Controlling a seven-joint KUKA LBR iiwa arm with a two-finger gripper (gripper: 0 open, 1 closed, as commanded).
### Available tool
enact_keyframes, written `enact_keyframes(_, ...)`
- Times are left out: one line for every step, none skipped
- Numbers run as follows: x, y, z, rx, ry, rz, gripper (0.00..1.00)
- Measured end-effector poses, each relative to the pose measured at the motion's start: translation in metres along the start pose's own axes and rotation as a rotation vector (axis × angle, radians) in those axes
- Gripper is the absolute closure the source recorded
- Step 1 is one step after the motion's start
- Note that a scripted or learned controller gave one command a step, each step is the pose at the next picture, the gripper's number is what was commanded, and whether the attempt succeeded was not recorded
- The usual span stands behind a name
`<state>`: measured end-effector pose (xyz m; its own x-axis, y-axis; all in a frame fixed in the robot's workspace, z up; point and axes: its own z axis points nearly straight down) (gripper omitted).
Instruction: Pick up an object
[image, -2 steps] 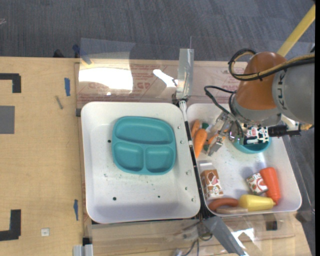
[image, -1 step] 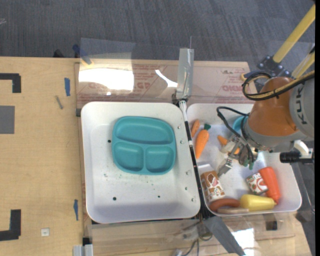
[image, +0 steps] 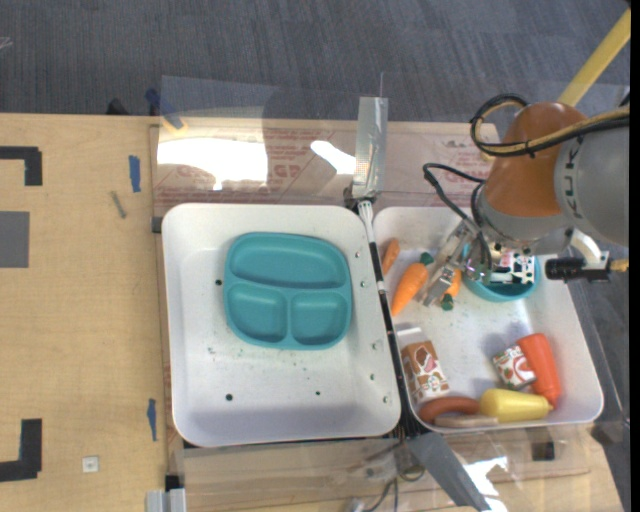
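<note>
Nearest the viewer, along the front wall of the right bin (image: 585, 345), lie a red sausage-shaped toy (image: 447, 408) and a yellow toy (image: 515, 404), touching end to end. Just behind them sit a small brown carton (image: 423, 368), a red-and-white pack (image: 512, 368) and an upright orange carrot (image: 542, 365).

Farther back, the gripper (image: 440, 287) hangs low over the bin's far left part, its metal fingers slightly spread with nothing seen between them. The likeliest target is the orange carrot toy (image: 409, 286), lying immediately left of the fingers, touching or almost touching them. Its long axis runs near-left to far-right, roughly parallel to the fingers, so a grasp would probably call for a short shift left.

A smaller orange piece (image: 389, 254) lies just beyond it by the bin wall. To the gripper's right sits a teal bowl (image: 497, 289) under the wrist.

The left bin (image: 190, 330) holds a teal divided plate (image: 288, 290). Room beside the carrot is tight: the dividing wall stands close on its left.
</note>
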<state>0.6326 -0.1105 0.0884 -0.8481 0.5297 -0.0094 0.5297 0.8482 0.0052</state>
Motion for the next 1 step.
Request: enact_keyframes(-0.0031,0.0021,-0.0147,-0.004,-0.013,-0.003,1.00)
